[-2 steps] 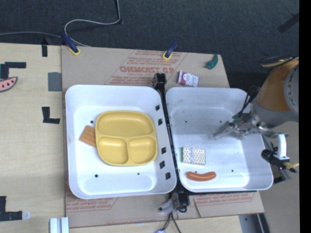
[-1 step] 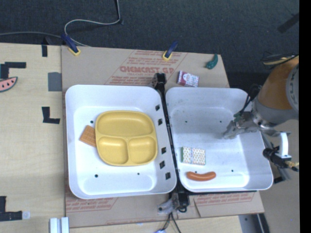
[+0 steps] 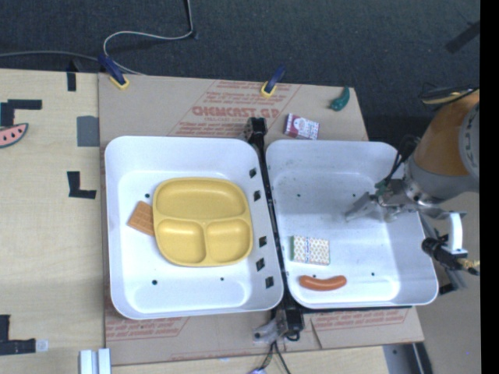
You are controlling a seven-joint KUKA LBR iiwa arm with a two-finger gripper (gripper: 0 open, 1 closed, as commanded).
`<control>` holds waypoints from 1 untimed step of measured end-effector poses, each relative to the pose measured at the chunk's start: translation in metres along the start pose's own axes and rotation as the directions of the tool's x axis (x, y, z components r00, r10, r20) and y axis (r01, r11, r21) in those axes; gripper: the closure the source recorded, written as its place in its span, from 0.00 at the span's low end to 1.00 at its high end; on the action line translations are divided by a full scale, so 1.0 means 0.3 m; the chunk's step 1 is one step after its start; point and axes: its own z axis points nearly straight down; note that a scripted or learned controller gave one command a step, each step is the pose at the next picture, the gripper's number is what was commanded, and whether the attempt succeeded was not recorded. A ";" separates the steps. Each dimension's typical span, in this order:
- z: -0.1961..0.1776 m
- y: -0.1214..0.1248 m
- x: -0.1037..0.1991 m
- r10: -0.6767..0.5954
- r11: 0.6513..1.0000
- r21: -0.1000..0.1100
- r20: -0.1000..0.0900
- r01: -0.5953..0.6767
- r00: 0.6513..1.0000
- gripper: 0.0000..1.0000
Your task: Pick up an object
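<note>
In the right bin (image 3: 335, 148) lie a red-orange sausage (image 3: 322, 283) near the front wall and a small patterned packet (image 3: 310, 249) just behind it. My gripper (image 3: 357, 209) hangs low over the right half of this bin, reaching in from the right, above bare bin floor. It stands up and to the right of the packet, apart from both objects. Nothing shows held in it. In the left bin (image 3: 179, 296) a yellow divided plate (image 3: 204, 220) rests, with a brown flat piece (image 3: 141, 218) tucked under its left edge.
A small red-and-white box (image 3: 301, 126) and a green item (image 3: 340, 98) lie on the cardboard behind the right bin. Yellow-blue clamps (image 3: 272, 83) hold the cardboard's far edge. The arm's orange band (image 3: 444, 142) rises at the right bin's right wall.
</note>
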 end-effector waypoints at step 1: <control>-0.031 0.001 0.002 0.000 1.000 0.000 -0.001 0.000 1.000 1.00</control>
